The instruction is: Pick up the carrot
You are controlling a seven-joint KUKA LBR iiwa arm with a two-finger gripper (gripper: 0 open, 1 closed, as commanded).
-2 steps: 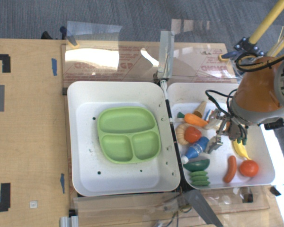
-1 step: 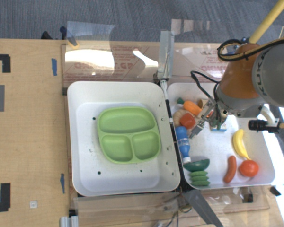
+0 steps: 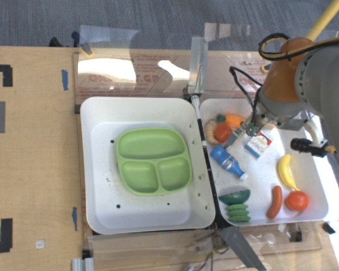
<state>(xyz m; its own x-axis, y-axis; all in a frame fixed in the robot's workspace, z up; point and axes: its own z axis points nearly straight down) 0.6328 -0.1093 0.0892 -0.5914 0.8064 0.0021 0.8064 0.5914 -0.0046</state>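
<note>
The arm (image 3: 305, 78) reaches in from the right, bent down over the right bin (image 3: 319, 176), its gripper (image 3: 246, 131) low near the bin's far left corner. I cannot tell its state. The carrot (image 3: 233, 120) lies just beside it, against a reddish piece. The left bin (image 3: 96, 151) holds a green plate (image 3: 153, 160). Both sit on a brown bench (image 3: 28, 168) above grey carpet (image 3: 147, 7)
</note>
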